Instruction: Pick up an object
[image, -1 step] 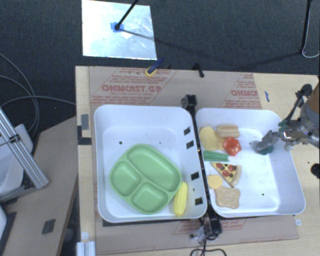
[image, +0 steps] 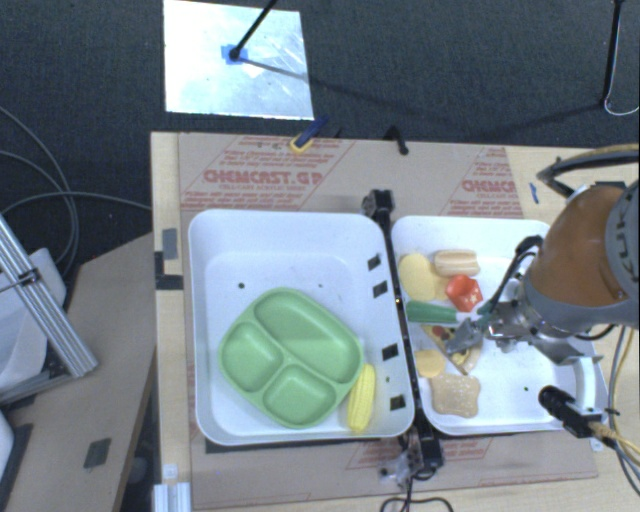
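My gripper (image: 463, 340) is low in the right bin (image: 520, 405), in the middle of a cluster of toy foods. Just to its upper left lies a green cucumber-like piece (image: 430, 312), and a red tomato (image: 463, 292) sits right above it. A yellow rounded piece (image: 417, 275) and a tan bun (image: 455, 262) lie farther back. Below the gripper are a small yellow piece (image: 428, 363) and a slice of toast (image: 455, 396). I see nothing lifted off the bin floor.
The left bin (image: 290, 235) holds a green divided plate (image: 290, 357) and a yellow corn-like piece (image: 361, 396) by its right wall. The grey arm with its orange band (image: 585, 260) covers the right bin's right side. A divider (image: 395, 320) separates the bins.
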